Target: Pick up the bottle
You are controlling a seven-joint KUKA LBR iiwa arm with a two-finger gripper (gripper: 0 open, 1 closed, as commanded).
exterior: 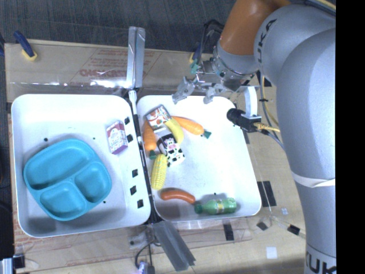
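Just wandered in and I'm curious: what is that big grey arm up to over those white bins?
The arm is meant to pick up the green bottle, which lies on its side at the near edge of the right bin, beside a sausage. Its claw hovers open over the far rim of that bin, holding nothing. The left bin holds a blue tray and a small carton.

The bench (285,201) bears two white bins — left (23,110), right (245,170) — side by side.

A chunky grey arm (302,96) is seen, orange band (245,16) at 12 o'clock, black lettering on the shell, thin cables looped around a metal two-finger gripper (195,94).
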